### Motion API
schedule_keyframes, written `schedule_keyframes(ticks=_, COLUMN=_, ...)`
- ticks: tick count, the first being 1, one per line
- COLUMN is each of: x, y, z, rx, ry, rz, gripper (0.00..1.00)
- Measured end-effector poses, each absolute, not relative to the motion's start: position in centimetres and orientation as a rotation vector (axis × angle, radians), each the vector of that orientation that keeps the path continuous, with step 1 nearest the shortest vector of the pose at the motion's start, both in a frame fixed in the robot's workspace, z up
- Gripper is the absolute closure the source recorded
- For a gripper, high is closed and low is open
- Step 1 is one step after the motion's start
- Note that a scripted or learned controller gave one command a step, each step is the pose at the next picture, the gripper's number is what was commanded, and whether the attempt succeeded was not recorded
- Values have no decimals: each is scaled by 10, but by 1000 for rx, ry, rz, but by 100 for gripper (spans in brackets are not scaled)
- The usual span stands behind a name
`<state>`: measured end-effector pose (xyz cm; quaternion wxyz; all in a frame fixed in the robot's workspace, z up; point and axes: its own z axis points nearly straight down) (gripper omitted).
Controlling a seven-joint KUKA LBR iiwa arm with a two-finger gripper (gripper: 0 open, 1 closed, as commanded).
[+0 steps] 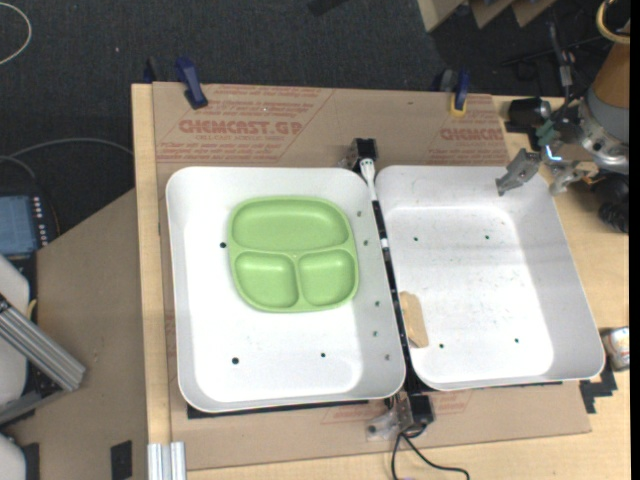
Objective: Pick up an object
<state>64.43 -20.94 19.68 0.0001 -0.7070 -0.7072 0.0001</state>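
Pale green, matte plastic: we count one divided plate [292, 253], sitting in the left bin [195, 298], toward its upper half. Rounded-rectangle shape, soft corners, three compartments: one wide section across the top, two smaller ones side by side below. It lies flat, clear of the bin walls.

We count two bins. Both are shallow, white, glossy, with rounded corners and raised rims; the right bin [480, 268] touches the left one along the centre seam. Small dark dots mark both floors, and the right floor shows fine dark speckling. A tan strip of tape [413, 320] lies at the seam on the right bin's lower left edge.

Under the bins we see one brown cardboard sheet [250, 118] with red printed lettering along its top edge. Two clamps hold that edge: a blue one [189, 81] at upper left, a blue-and-yellow one [459, 90] at upper centre-right.

One gripper [527, 166] sits at the upper right of the frame, over the top right corner of the right bin. Grey metal, angular. We can make out one finger [517, 173] slanting down-left; the other is lost in the clutter behind, so we cannot tell whether the pincer is apart or together. Nothing visible between its tips. It is well apart from the plate.

Dark carpet [80, 48] surrounds the bench at the top and left.
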Motion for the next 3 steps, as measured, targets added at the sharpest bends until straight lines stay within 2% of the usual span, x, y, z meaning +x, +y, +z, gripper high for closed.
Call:
schedule_keyframes(ticks=1, x=570, y=-151, z=367, rx=-2224, ry=-2235, rz=-15, gripper=0)
schedule_keyframes(ticks=2, x=557, y=-162, z=526, rx=-2235, ry=-2237, rz=-17, gripper=0)
schedule_keyframes(ticks=3, x=481, y=-88, z=519, rx=-2212, ry=-2228, rz=-3, gripper=0)
